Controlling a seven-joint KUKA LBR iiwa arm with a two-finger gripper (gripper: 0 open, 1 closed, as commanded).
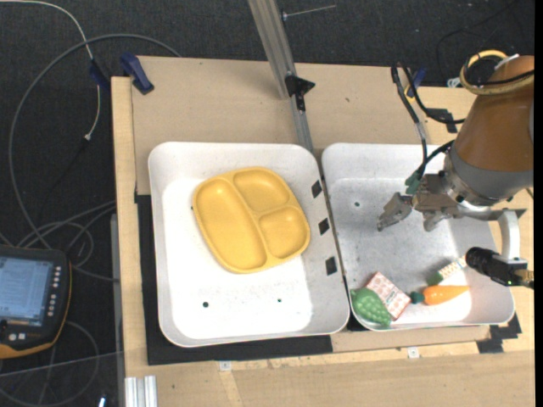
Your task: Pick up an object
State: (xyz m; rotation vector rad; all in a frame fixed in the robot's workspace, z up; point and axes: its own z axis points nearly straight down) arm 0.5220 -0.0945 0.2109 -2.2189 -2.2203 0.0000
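Orange carrot [445, 294] lies level, tip right.

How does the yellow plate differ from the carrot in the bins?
The plate is yellow, wide and split into three compartments; the carrot is orange, small and slim. The plate lies in the left bin; the carrot lies in the right bin's near corner, beside other small items. Both lie flat, apart from the gripper.

Bench [212, 100]: brown board top w/ two white bins side by side, touching at the middle. Left bin [170, 227] sits on a black mat [146, 312]; right bin [373, 164] just beside it. Blue clamp [136, 73] at far-left corner.
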